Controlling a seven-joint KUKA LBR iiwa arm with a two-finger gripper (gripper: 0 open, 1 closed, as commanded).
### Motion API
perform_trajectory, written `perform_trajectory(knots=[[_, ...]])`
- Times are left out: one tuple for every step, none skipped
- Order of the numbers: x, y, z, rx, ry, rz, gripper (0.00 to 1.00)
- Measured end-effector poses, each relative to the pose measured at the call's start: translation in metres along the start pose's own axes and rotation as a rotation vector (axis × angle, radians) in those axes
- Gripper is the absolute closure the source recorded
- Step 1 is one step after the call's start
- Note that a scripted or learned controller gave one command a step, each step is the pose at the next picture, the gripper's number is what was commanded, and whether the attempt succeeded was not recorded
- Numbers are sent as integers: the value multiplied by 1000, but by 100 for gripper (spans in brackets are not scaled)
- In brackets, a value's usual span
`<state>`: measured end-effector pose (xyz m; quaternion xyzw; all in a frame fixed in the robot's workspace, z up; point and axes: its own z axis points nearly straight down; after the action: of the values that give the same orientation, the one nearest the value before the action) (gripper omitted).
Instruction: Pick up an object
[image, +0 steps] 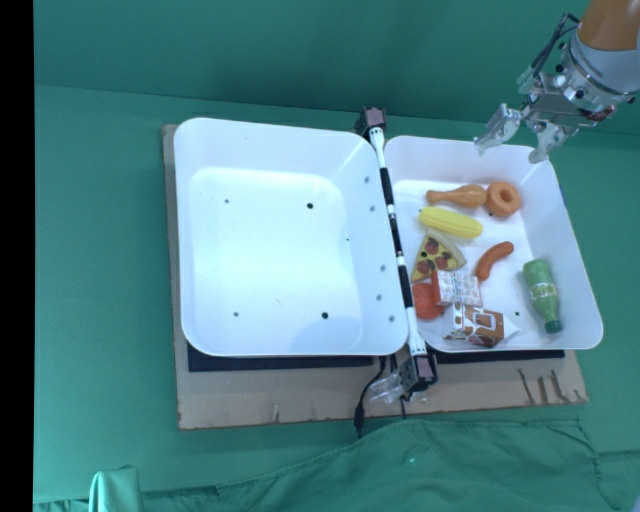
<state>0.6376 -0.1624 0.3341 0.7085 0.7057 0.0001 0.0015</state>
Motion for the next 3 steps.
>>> perform_trajectory(knots=[[0, 0, 0, 0, 0, 0, 0], [-9, -3, 43, 3, -1, 1, 0], [-15, 4, 98, 5, 0, 0, 0]])
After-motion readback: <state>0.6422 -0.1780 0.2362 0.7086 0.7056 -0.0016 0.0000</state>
